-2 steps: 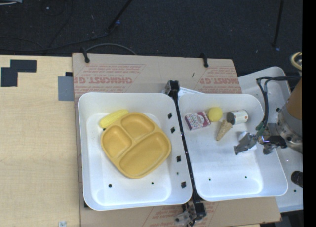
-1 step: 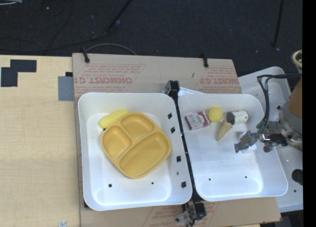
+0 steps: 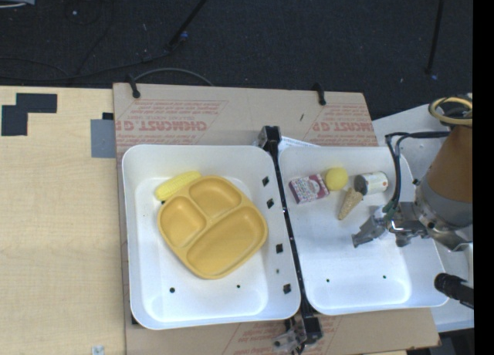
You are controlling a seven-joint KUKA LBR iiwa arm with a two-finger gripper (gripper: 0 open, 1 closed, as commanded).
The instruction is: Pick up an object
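Two white bins sit side by side on a cardboard sheet (image 3: 231,118), with a black divider (image 3: 282,230) running between them.

The left bin (image 3: 147,268) has a big yellow tray (image 3: 213,226) with three compartments, sitting a bit askew and taking up most of the floor. A yellow banana-ish thing (image 3: 176,184) pokes out from behind its far-left edge, touching or partly tucked under it, can't tell which.

The right bin (image 3: 363,284) is where the small stuff is, all bunched up at the far end: a pinkish packet (image 3: 309,188) just beside the divider, a yellow ball (image 3: 336,178) right next to it, a tan cone (image 3: 349,204) lying tilted just nearer than the ball, and a white cylinder (image 3: 373,183) on its side to the right of the ball. The cone, ball and cylinder are close enough that they're pretty much crowding each other.

The gripper (image 3: 370,231) comes in from the right over the right bin, just near and right of the cone, apart from it. Nothing is between its fingers that I can see, and honestly I can't tell how far open it is from this angle. The near half of that bin is bare white floor.
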